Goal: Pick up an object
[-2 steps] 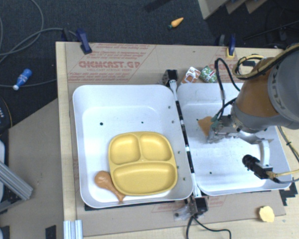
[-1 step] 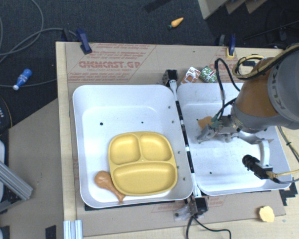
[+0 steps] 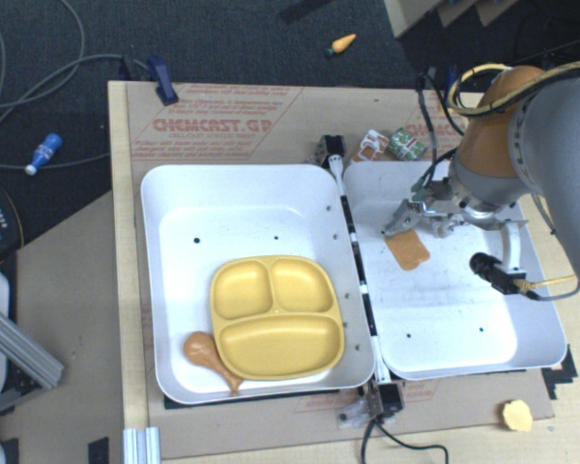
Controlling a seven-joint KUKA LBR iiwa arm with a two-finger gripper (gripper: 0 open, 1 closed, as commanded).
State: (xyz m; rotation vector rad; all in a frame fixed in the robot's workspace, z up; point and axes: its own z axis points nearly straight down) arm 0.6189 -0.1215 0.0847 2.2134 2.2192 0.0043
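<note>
Camera view gives me two white bins side by side on the counter (image 3: 135, 259), with my one arm (image 3: 551, 133) reaching in from the right over the right bin (image 3: 464, 327). The end effector (image 3: 418, 216) sits low near that bin's upper left part. I cannot tell from here how its grasping parts stand, so I make no claim of a grasp.

One flat tan piece, like a slice of toast (image 3: 407, 250), lies on the bin floor just below the end effector, close to it; whether they touch I cannot tell.

Off to the end effector's left, in the left bin (image 3: 174, 201), I count one yellow divided plate (image 3: 275, 315) with three compartments, and one tan drumstick-shaped toy (image 3: 209, 355) tucked against the plate's lower left edge.

Above the end effector, outside the bins, two small crumpled packets (image 3: 391, 144) lie on the counter. Far below and to its right, one yellow lump (image 3: 516, 415) sits on the counter's corner. On the dark floor beyond the counter I see one small orange item (image 3: 342, 43) and one blue bottle (image 3: 44, 152).
</note>
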